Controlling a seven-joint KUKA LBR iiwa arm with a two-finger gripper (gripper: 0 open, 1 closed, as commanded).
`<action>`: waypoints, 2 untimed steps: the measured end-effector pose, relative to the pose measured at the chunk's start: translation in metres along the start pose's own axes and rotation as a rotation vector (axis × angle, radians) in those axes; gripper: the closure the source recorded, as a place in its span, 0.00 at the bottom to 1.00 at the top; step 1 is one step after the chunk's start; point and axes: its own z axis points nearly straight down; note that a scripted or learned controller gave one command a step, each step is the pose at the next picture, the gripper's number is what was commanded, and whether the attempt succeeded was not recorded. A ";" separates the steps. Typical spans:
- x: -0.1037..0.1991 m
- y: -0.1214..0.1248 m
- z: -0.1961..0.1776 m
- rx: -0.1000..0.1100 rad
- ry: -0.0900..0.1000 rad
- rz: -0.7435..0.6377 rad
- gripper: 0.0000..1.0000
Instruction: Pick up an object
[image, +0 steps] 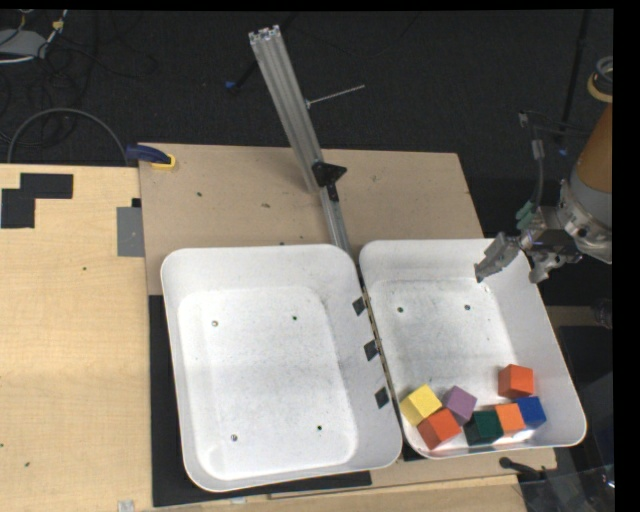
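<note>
We count seven blocks (470, 402) (three orange-red, one each yellow, purple, green, blue), cube-like with no long axis, clustered in the right bin's (440, 270) near corner against its front wall, the bin's far half bare beneath the gripper (518, 258), fingers spread, holding nothing.

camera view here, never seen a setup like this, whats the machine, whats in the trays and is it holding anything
One camera looks down at a slant on a wooden bench. The machine at the right is a robot arm; its gripper is a two-finger claw, hanging open over the right bin's far edge with nothing between its fingers. Small coloured blocks sit bunched in that bin's near corner: yellow, purple, green, blue and several red or orange. The left bin sits beside it.
</note>
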 end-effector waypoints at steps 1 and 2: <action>0.055 -0.018 0.082 0.010 0.004 -0.005 0.00; 0.049 -0.017 0.067 0.002 0.000 0.005 1.00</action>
